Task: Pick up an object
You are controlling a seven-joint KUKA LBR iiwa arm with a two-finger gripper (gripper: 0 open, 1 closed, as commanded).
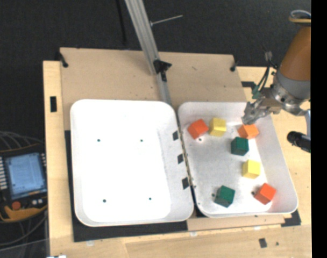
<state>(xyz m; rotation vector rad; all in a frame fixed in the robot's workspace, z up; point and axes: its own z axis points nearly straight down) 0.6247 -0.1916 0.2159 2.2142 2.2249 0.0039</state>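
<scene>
A: Where is the gripper (253, 115) working?

B: Over the far corner of the right bin (284, 163), directly above an orange block (249, 131) that lies by the back wall. Its tip looks to be at or just above that block.

A: Is the block between the fingers?

B: That cannot be told; from this slant the tip is a grey blur.

A: How would that block handle?

B: It looks like a small rigid cube, probably light, with flat faces that give a squeeze good purchase. It seems neither fragile nor soft. The best hold is across two opposite side faces, near the middle.

A: Any crowding?

B: A dark green block (239, 145) sits just beside it toward the front, and a yellow block (218, 126) lies near on the left. The bin wall is close behind, so one finger has little room there.
</scene>
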